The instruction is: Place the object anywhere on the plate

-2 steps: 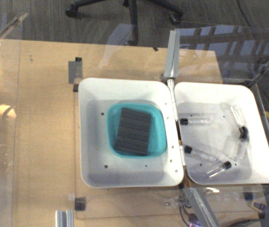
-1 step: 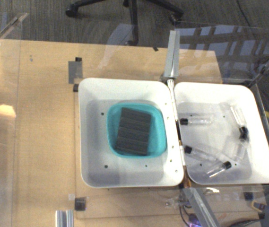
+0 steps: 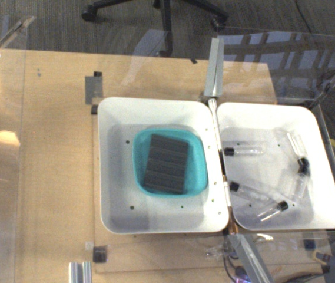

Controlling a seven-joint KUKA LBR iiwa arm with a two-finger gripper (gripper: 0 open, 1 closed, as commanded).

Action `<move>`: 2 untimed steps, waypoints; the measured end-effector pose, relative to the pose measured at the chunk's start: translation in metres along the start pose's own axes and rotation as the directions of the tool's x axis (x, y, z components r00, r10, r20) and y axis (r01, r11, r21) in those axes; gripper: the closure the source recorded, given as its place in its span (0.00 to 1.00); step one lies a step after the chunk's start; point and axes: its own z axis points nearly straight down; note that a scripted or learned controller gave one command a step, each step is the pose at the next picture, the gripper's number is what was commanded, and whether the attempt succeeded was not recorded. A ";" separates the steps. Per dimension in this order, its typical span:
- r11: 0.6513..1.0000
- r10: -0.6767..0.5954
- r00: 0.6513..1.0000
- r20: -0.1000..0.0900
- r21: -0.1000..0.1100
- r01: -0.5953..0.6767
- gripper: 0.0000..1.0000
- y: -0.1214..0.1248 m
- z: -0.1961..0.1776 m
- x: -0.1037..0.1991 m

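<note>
**Block on the plate, job apparently done**

A dark ribbed block (image 3: 166,165) lies flat on the teal plate (image 3: 139,158), roughly in its middle, with its long side running up and down the view. Teal rim shows on all four sides of the block, so none of it overhangs. The plate itself sits in the left white bin (image 3: 114,208), which is the bin farther from the side the arm reaches in from.

What the gripper is doing, and whether it has hold of anything, I cannot tell from this view. Nothing touches or stands over the block.

The right white bin (image 3: 323,208), the one nearer the arm's side, holds several clear tubes with black caps (image 3: 245,151), scattered and lying flat (one along its far wall, two near its lower edge).

If the block is the object meant, the placing looks finished: it rests on the plate and seems settled, leaving at most a check that it stays put. If a tube was meant instead, everything is still to do.
</note>
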 end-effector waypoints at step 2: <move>0.941 0.338 0.941 0.002 0.001 -0.338 0.00 0.009 0.018 0.001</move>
